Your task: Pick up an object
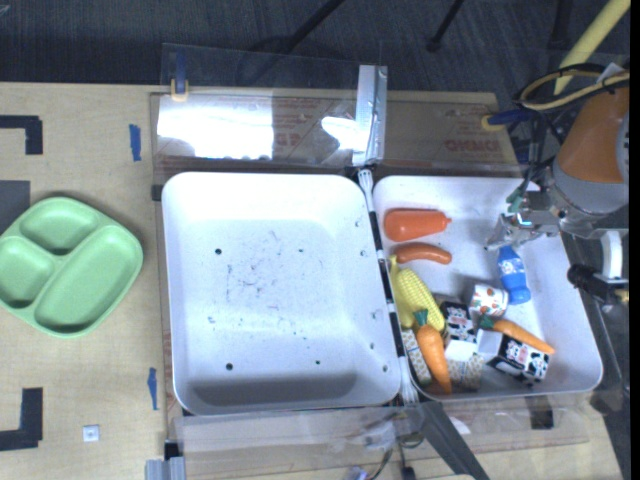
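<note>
Blue bottle (513, 275): lies in the right bin (578, 368), likely target since it sits nearest the arm
End effector (520, 220): hangs just above the bottle; grip state cannot be told
Neighbours: sausage (423, 255), corn (414, 295), carrot (433, 357) crowd the bin's left
Left bin (270, 288): bare
Green tray (65, 265): on worktop (70, 408), apart

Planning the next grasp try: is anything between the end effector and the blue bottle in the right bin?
Nothing visible does. The end effector hangs at the right bin's far right, and the blue bottle lies just below it in the view, uncovered.
</note>
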{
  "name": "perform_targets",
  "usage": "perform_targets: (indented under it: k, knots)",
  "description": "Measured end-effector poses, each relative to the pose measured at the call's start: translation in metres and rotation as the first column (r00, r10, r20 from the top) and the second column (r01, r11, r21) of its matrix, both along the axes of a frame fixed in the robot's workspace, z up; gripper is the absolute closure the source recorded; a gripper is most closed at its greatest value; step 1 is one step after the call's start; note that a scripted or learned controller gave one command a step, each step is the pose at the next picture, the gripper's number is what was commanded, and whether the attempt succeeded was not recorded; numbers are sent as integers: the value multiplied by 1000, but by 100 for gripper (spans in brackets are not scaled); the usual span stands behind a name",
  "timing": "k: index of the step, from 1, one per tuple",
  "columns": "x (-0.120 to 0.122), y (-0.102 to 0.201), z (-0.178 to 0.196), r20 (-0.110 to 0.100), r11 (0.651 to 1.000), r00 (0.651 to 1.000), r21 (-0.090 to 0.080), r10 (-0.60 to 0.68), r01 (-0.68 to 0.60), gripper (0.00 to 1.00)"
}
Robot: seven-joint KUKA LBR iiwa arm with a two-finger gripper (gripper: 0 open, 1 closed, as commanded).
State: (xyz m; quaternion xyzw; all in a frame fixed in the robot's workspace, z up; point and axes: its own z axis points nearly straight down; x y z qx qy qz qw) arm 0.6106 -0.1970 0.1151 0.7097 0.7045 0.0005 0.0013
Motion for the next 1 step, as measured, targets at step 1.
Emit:
perform_targets:
  k: [1]
  knots:
    - [24,54,91,0,997,997,0,81,-81,100]
